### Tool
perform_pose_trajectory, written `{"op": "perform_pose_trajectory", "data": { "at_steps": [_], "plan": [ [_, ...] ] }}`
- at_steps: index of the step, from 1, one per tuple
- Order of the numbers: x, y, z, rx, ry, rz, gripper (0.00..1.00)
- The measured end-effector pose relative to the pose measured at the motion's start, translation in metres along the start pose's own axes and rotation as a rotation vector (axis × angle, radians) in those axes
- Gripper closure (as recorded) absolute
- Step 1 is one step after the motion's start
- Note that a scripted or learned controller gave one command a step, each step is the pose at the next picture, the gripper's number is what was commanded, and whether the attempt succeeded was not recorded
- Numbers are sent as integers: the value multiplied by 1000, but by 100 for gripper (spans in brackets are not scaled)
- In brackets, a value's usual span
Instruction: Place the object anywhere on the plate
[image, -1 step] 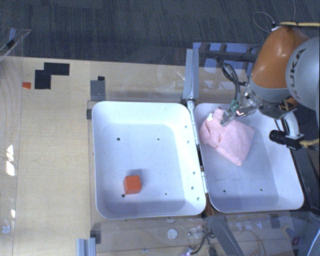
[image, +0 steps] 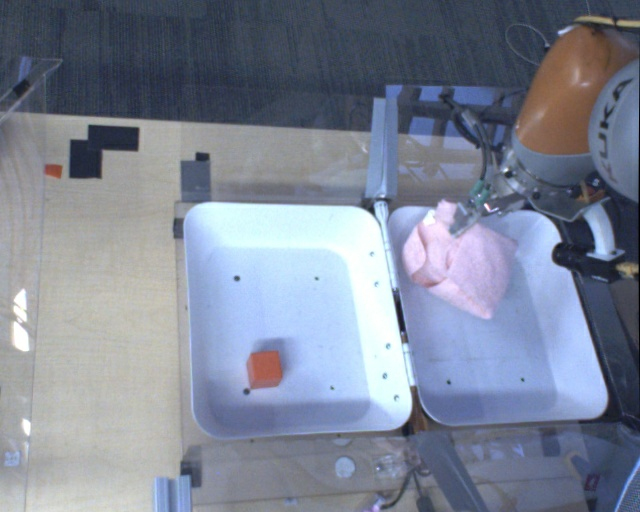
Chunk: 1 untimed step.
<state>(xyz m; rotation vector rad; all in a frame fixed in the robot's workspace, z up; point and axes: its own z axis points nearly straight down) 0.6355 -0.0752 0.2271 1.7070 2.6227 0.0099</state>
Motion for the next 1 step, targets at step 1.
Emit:
{"op": "perform_pose_trajectory", "data": {
  "at_steps": [1],
  "plan": [
    [54, 9, -10, 0, 2, -403, 100]
  ]
}}
